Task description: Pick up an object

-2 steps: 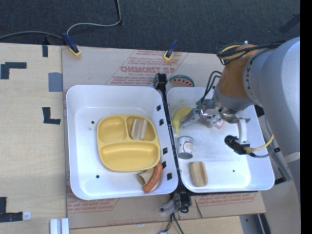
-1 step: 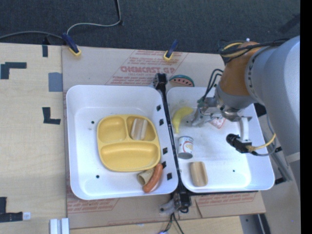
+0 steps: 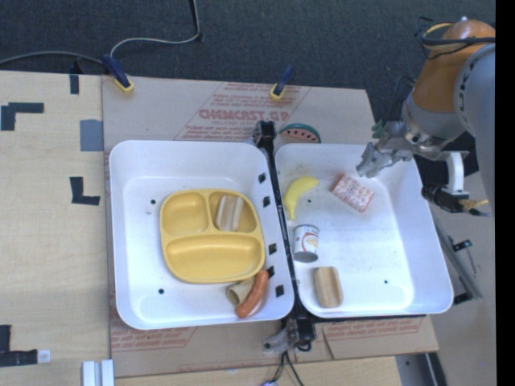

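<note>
My gripper (image 3: pixel 370 162) hangs over the far right part of the right bin (image 3: pixel 402 240), just above and to the right of a red-and-white packet (image 3: pixel 354 192). I see nothing held in it. In the same bin lie a yellow banana (image 3: pixel 298 194) at the far left, a small can (image 3: pixel 306 242) on its side below the banana, and a tan bun (image 3: pixel 327 286) near the front.
The left bin (image 3: pixel 137 215) holds a yellow divided plate (image 3: pixel 211 252) with a bun piece (image 3: pixel 230 212) in one compartment. A sausage (image 3: pixel 254 293) and a small cone (image 3: pixel 236 294) lie at that bin's front right. Black clips (image 3: pixel 265 135) join the bins' shared wall.
</note>
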Action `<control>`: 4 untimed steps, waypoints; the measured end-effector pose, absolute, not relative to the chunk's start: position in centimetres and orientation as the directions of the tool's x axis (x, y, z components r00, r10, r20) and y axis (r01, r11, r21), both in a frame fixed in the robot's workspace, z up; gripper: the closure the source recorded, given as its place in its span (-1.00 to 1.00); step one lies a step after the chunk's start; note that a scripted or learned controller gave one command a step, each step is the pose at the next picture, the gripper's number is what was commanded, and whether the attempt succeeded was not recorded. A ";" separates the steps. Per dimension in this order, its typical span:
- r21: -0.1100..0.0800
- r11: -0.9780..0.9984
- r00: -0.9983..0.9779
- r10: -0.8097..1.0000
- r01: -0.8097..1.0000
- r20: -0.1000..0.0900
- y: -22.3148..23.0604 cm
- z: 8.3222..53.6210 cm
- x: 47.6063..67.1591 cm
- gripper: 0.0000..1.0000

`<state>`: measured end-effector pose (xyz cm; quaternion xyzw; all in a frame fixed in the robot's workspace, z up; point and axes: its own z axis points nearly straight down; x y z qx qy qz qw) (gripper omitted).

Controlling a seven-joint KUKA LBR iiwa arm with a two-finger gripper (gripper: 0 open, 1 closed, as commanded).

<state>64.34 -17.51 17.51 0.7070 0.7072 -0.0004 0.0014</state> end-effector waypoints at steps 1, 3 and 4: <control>-0.001 0.001 -0.001 1.000 1.000 -0.002 -17.5 17.4 64.3 -1.00; 0.003 0.003 -0.003 1.000 1.000 -0.006 -16.3 9.7 67.0 1.00; 0.003 0.004 -0.004 1.000 1.000 -0.006 -16.3 9.6 67.0 -1.00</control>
